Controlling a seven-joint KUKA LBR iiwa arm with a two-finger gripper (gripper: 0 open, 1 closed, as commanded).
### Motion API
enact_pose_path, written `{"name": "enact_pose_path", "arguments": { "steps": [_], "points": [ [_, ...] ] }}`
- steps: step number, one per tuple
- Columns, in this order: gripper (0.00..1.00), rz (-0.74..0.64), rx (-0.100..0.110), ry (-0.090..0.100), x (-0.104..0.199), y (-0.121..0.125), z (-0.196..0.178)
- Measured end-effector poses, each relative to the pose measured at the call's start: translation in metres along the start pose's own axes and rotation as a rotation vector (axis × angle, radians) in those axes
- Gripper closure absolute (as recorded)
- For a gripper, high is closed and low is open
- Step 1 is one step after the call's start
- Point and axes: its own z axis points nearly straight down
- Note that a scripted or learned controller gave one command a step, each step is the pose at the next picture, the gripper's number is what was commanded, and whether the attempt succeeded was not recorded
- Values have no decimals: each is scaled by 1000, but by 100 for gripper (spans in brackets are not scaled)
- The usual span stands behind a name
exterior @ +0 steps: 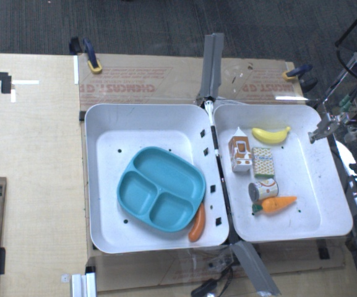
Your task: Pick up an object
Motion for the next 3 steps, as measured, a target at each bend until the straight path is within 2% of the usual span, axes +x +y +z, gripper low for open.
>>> {"name": "enact_pose_path", "arguments": {
  "steps": [1, 2, 3],
  "points": [
    [0, -171, -21, -4, 39, -47, 156],
    [0, 24, -12, -2, 37, 8, 173],
    [0, 208, -13, 0, 77, 77, 172]
  ]
}}
